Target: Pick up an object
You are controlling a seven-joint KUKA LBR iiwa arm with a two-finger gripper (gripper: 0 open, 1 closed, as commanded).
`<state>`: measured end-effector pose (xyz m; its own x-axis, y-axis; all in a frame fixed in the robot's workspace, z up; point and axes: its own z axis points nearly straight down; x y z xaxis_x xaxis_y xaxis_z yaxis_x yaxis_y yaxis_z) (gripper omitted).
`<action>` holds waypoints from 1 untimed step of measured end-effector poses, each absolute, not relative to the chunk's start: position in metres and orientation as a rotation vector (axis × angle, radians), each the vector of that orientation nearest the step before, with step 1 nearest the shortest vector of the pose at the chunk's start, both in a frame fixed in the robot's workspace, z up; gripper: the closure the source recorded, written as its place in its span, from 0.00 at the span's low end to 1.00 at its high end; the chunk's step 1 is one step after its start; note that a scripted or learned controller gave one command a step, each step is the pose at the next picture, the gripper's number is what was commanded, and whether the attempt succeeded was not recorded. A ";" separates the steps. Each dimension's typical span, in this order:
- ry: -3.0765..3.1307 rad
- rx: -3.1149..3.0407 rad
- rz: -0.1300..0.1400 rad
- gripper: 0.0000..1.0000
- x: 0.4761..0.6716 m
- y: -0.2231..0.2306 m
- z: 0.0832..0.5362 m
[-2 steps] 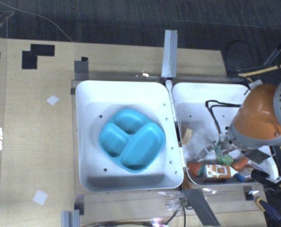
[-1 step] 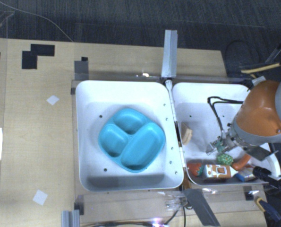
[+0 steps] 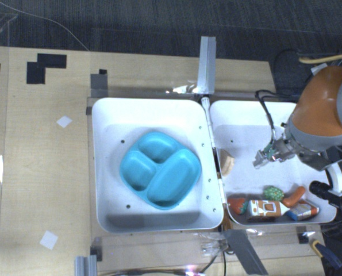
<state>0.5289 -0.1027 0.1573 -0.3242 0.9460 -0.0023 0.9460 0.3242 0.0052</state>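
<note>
Objects for picking lie in a row along the near wall of my right bin (image 3: pixel 239 119): a small brown carton (image 3: pixel 266 209) with a white label, a green lumpy toy (image 3: pixel 273 193), an orange sausage-shaped piece (image 3: pixel 295 196), and a blue-and-white item (image 3: pixel 302 213). A pale beige piece (image 3: pixel 226 164) sits by the bin's left wall. My gripper (image 3: pixel 267 155) hovers above the bin's bare middle, holding nothing I can see. The left bin (image 3: pixel 110 125) holds a blue three-compartment tray (image 3: pixel 161 169).

Arm (image 3: pixel 326 111) cut off at right edge.
</note>
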 end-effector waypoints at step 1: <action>2.552 1.824 0.004 0.00 0.529 -0.103 0.157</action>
<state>0.5287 -0.1029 0.1572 -0.3236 0.9462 -0.0022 0.9462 0.3236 0.0048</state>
